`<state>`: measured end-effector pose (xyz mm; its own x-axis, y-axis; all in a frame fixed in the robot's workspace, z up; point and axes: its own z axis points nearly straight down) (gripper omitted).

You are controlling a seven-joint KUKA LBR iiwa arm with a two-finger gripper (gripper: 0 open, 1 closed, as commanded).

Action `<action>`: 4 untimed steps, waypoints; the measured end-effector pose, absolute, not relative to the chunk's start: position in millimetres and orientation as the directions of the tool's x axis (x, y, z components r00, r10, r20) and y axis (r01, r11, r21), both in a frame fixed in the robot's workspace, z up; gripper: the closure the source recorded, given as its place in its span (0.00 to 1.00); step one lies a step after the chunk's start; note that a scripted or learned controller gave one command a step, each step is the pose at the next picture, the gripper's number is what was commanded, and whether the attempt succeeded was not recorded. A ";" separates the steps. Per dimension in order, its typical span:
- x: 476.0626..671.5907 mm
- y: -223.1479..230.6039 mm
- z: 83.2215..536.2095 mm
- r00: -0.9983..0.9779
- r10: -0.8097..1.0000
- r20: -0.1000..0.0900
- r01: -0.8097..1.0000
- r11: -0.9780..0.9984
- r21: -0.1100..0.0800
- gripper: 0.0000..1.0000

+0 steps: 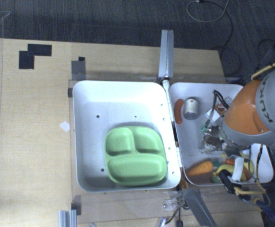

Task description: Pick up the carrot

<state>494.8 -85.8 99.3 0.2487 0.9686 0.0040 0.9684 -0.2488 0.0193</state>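
I count two white bins: the left bin and the right bin. One green divided plate left; right, one carrot, one metal can, one sausage

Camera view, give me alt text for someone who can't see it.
The grey and orange arm reaches over the right white bin, where an orange carrot lies near the front wall beside a silver metal can. The left white bin holds a green divided plastic tray.

Left bin — green divided tray, lower centre. Right bin — silver can, red sausage-shaped item beside it, upper left.
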 end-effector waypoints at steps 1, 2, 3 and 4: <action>492.7 -141.4 90.0 -0.014 1.000 0.000 1.000 0.014 0.015 1.00; 488.6 -118.2 155.0 0.206 0.979 0.000 0.979 -0.206 0.002 1.00; 488.6 -167.7 257.5 0.383 0.924 -0.001 0.924 -0.383 0.003 1.00; 544.6 -154.7 196.6 0.442 0.897 -0.002 0.897 -0.442 -0.001 1.00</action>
